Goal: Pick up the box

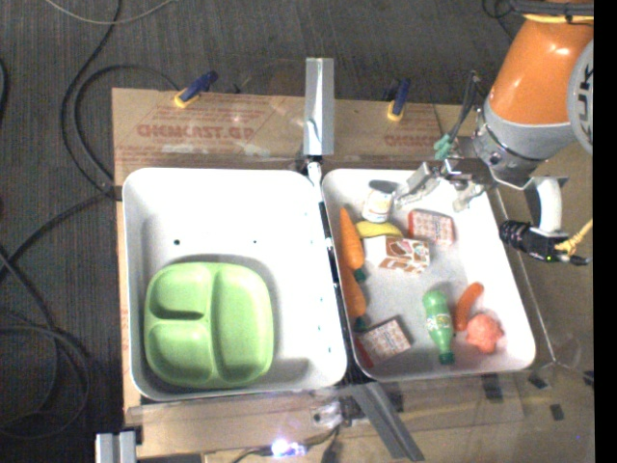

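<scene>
The gripper (436, 183) hangs over the far end of the right bin (521, 328), its two pale fingers (416, 183) spread apart with nothing between them. Just beside the near fingertip lies a white cup (378, 203), and under that a banana (379, 229). Near the gripper, toward the bin's middle, sits a red box (431, 226), with a second, patterned box (405, 253) touching its near corner; a third box (387, 338) lies well apart at the near end. Two carrots (351, 239) run along the left wall, a green bottle (439, 323) lies between the third box and a small orange carrot (468, 305), and a pink lump (485, 332) rests in the near right corner. The left bin (193, 191) holds a green tray (209, 323)
</scene>
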Tool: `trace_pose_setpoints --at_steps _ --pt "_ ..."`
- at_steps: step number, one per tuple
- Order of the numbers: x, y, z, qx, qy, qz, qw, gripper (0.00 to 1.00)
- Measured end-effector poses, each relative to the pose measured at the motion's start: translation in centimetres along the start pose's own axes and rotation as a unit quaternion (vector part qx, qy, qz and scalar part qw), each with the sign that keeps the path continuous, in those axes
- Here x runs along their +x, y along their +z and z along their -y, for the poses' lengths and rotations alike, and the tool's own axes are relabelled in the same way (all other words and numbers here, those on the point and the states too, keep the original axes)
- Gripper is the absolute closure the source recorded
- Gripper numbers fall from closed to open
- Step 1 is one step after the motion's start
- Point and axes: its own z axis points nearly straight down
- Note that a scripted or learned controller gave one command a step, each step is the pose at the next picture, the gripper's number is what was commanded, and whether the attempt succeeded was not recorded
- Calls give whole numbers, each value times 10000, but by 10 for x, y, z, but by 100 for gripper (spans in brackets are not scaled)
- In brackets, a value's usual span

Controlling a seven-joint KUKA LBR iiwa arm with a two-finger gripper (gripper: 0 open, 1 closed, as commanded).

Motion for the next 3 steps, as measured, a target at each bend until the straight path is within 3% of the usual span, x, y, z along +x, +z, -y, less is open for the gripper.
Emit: trace_pose_setpoints --at_steps 1,2,3 --pt "-63 0 -15 -4 450 7 9990 0" --pt "-110 59 -41 0 1546 4 9880 0" --pt "-112 132 -63 7 2227 1 9749 0"
